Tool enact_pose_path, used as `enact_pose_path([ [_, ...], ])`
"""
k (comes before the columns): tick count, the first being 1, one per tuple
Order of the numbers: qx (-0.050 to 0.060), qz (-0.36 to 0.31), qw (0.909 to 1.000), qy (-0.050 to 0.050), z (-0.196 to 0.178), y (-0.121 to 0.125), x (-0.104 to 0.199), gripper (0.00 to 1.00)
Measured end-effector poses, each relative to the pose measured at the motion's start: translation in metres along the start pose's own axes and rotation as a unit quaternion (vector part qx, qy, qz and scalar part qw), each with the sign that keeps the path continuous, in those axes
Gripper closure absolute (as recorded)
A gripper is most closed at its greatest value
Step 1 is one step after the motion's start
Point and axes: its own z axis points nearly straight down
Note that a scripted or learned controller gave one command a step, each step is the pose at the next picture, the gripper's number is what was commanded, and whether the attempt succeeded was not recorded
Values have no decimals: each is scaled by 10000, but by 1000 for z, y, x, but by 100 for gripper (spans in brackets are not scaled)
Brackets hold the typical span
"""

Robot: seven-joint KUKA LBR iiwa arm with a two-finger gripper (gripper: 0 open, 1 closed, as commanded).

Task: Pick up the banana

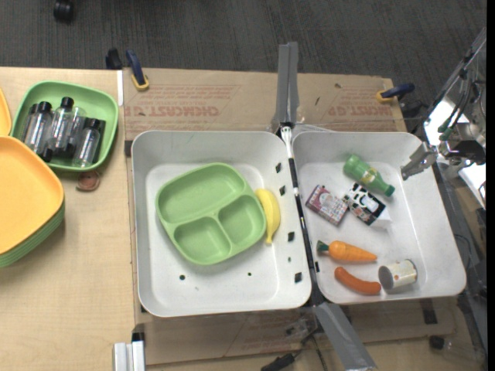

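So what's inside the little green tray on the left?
The small green tray holds several clear bottles with black caps, lying side by side. What is in them is too small to tell, and they cover most of the tray's floor, so anything under them is hidden.

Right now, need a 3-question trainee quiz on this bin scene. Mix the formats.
1. True or false: the banana lies in the right bin.
2. What does the banana rest against? A) green divided plate B) carrot C) green bottle
3. Fill in: the end effector hovers over the ___ bin's far right edge.

Key: 1 false, it lies in the left bin; 2 A; 3 right.
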Motion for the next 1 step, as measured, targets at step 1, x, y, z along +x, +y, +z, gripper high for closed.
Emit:
enact_pose_path([
  [1,-4,-164,9999,-1,87,38,-7,0],
])
